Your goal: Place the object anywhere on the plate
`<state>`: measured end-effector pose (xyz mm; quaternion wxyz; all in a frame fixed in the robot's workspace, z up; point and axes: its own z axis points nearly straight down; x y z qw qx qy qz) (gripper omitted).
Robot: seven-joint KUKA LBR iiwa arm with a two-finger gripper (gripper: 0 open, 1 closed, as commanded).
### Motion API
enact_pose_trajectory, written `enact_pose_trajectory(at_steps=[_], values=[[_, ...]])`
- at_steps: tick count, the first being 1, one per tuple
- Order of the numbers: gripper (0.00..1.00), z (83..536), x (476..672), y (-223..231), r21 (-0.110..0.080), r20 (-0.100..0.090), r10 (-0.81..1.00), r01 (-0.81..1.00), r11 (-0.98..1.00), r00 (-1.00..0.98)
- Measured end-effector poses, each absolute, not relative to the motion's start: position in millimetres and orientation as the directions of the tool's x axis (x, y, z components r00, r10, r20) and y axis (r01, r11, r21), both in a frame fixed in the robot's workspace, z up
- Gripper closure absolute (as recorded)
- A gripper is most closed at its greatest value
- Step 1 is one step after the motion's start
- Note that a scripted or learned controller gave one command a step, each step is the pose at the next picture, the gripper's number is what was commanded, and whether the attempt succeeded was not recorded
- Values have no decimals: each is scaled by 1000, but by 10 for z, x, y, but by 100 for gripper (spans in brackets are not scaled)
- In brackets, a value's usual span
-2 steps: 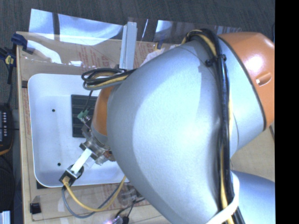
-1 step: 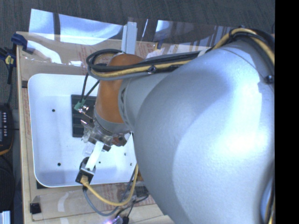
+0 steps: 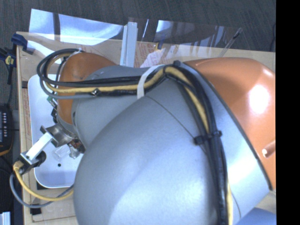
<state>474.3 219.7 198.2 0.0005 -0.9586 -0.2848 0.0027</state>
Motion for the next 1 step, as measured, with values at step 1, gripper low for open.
enact_pose_trajectory(at_steps=[1], values=[[0, 1984, 4746, 2194, -2, -4, 545, 545, -838, 838]])
